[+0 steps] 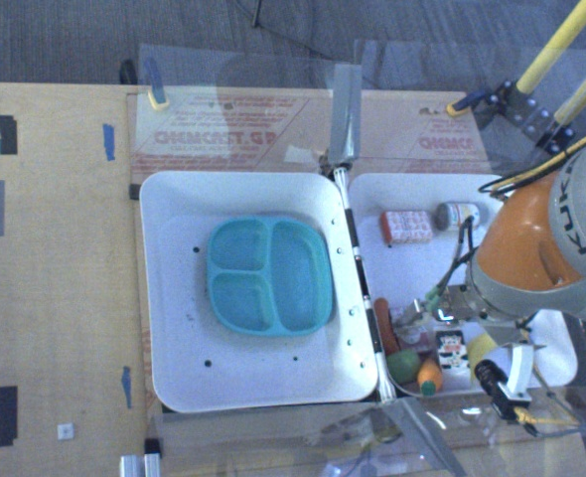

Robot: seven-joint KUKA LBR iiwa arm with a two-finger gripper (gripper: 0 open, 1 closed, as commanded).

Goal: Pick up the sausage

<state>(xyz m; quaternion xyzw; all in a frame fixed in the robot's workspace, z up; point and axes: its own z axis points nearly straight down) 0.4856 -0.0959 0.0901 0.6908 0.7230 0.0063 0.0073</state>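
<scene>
Sausage [383, 324] lies by the divider, toys crowding it; pincer [424, 318] state unclear.

The pale wooden bench [55, 296] carries two shallow white bins side by side, the left bin [174, 366] touching the right bin [556, 361] along a shared edge. Flattened cardboard [223, 137] lies behind them, and black tape marks [0, 132] and blue tape strips [108, 142] dot the wood.

I see open floor in the left bin [174, 296] around the teal divided plate [270, 274]. Right bin's [412, 192] near corner is crowded: sausage [385, 325] hugs the dividing wall, green fruit [403, 367] and carrot [429, 377] just beside it.
</scene>
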